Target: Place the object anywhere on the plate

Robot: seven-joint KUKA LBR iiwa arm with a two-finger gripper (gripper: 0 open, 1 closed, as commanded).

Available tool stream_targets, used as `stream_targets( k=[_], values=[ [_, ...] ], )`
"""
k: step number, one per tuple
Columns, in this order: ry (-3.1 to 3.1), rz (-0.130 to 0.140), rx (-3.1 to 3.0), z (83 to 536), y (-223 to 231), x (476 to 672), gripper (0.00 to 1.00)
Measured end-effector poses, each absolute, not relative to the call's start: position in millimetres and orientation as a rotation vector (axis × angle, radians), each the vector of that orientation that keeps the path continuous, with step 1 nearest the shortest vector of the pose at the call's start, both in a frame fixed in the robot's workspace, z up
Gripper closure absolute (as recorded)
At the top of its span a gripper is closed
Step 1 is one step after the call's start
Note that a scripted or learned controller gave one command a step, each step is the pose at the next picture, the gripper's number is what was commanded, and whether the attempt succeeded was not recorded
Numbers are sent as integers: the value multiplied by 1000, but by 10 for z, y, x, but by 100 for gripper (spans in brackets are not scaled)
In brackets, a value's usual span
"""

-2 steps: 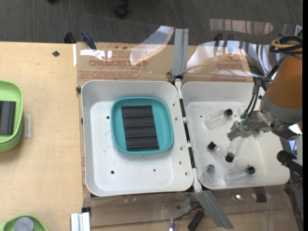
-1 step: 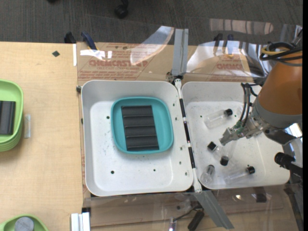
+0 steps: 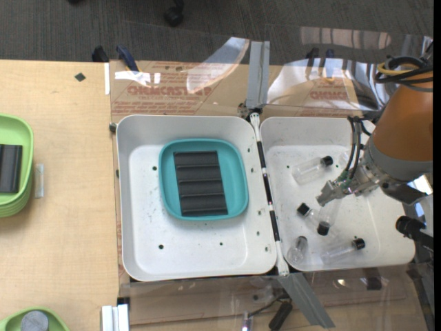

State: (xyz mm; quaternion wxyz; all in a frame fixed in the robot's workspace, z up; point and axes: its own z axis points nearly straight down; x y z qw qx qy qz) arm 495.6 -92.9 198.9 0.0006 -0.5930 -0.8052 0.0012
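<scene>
The clear vials [image 3: 324,225] scattered in the right bin [image 3: 386,257] are small, round and see-through, so I judge a grasp could slip off one or nudge it away across the bin floor. The gripper [image 3: 331,193] hangs over the middle of that bin; 1 black-capped vial lies just nearer the front edge than its tip, others toward the front corners and the back. Whether anything sits in the gripper cannot be told. The teal plate [image 3: 238,185] waits in the left bin [image 3: 138,247], a dark ridged block on it.
</scene>
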Motion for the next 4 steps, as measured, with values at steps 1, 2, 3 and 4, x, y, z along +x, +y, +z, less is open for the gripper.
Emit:
stream_targets(
  k=[1, 2, 3, 4],
  values=[
    [-2528, 4, -1863, 1990, -930, 4955, 0],
    [-2494, 2, -1912, 2661, -1415, 4783, 0],
    [-2310, 4, -2130, 3618, -1834, 4903, 0],
    [-2176, 4, -2266, 4146, -2221, 5423, 0]
  ],
)
